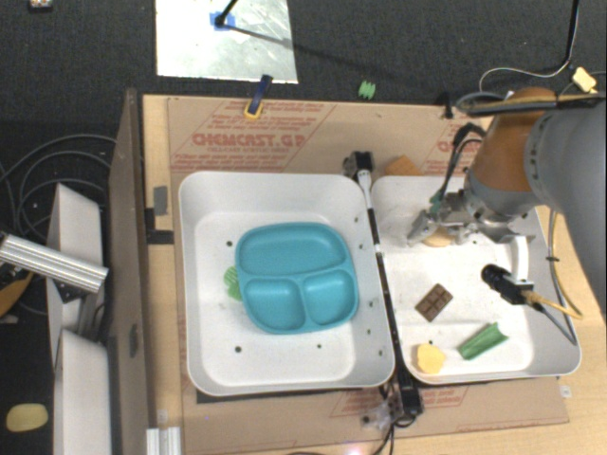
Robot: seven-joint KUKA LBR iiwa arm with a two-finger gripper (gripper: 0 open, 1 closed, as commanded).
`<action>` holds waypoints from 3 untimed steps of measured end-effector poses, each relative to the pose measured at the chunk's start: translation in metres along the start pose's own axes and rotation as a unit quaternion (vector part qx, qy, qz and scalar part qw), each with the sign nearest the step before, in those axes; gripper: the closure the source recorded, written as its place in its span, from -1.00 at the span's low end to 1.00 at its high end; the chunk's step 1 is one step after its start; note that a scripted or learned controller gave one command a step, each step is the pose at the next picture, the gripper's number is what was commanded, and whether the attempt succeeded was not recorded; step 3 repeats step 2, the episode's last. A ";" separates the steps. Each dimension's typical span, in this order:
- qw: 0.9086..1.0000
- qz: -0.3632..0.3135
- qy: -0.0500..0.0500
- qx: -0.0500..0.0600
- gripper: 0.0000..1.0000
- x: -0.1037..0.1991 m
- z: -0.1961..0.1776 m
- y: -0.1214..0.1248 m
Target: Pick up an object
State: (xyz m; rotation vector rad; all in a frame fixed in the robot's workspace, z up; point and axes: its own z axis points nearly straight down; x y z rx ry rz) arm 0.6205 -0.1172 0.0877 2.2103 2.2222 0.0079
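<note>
We see the gripper (438, 224) low over a tan object (437, 239) at the right bin's (560, 354) upper left; whether it grasps, we cannot tell. We judge the pick unfinished: nothing is lifted.

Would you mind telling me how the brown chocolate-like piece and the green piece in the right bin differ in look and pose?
The chocolate piece is brown, flat and roughly square with a grid of segments; the green piece is plain green, long and narrow. The chocolate piece sits near the bin's middle; the green piece lies nearer the front edge, slanting up to the right. Both lie loose on the floor of the right bin, apart from the gripper.
</note>
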 end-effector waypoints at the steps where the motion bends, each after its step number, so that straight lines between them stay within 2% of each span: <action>1: 1.000 0.000 0.000 0.002 -1.00 -0.011 0.002 0.022; 2: 1.000 -0.001 0.001 0.001 1.00 -0.011 -0.009 0.022; 3: 1.000 -0.001 0.001 0.001 1.00 -0.011 -0.009 0.022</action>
